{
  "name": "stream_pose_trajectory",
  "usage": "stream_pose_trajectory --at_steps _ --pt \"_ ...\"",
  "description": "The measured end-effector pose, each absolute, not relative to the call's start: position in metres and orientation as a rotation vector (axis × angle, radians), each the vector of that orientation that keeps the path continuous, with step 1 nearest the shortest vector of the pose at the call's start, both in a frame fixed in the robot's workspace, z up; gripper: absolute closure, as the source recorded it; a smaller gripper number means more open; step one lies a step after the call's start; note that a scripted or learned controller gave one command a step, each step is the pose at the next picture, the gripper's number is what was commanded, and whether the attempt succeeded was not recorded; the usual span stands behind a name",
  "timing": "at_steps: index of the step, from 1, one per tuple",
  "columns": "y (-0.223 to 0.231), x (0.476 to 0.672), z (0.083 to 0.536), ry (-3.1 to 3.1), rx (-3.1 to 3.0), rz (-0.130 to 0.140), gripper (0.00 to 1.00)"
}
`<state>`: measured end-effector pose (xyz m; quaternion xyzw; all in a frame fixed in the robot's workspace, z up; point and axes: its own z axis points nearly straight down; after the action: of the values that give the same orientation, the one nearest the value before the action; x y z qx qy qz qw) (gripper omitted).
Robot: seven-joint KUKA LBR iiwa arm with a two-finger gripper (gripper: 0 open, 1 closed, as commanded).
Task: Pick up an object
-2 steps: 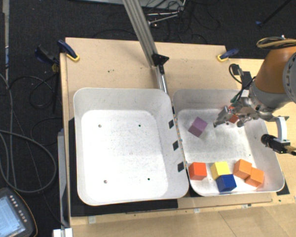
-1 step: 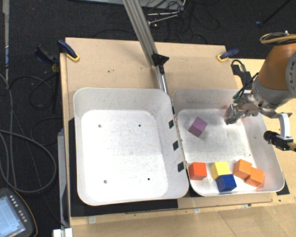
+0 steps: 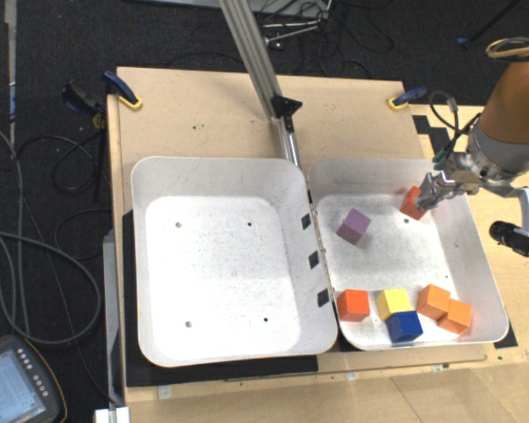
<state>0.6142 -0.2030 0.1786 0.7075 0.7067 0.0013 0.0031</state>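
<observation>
Camera view puts my tool (image 3: 429, 192) over the far part of the right bin (image 3: 485, 263), with a red block (image 3: 413, 203) right at its tip. I read the fingers as closed around that block: it sits tilted and looks lifted off the bin floor, though the slant of the view leaves me unsure how firmly it is pinched. So the thing I am after lies directly under the tool, on its left side, not out across the bin. The other pieces are all away from the tool: a purple cube (image 3: 353, 226) to its left and a little nearer the camera, and along the near wall an orange cube (image 3: 353, 304), a yellow cube (image 3: 393, 302), a blue cube (image 3: 405, 325) and two orange blocks (image 3: 445, 307) touching each other. My judgement is that the next move is a straight lift, and the risk is the block slipping free if only a corner is caught. The left bin (image 3: 159, 236) lies well beyond the purple cube from the tool.
</observation>
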Motion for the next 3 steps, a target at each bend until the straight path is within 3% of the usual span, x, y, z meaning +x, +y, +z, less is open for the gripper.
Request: stream_pose_trajectory --at_steps 2,3 --pt "-0.193 0.619 0.284 2.220 2.212 0.006 1.00" --pt "-0.144 0.603 0.288 2.230 2.215 0.002 1.00"
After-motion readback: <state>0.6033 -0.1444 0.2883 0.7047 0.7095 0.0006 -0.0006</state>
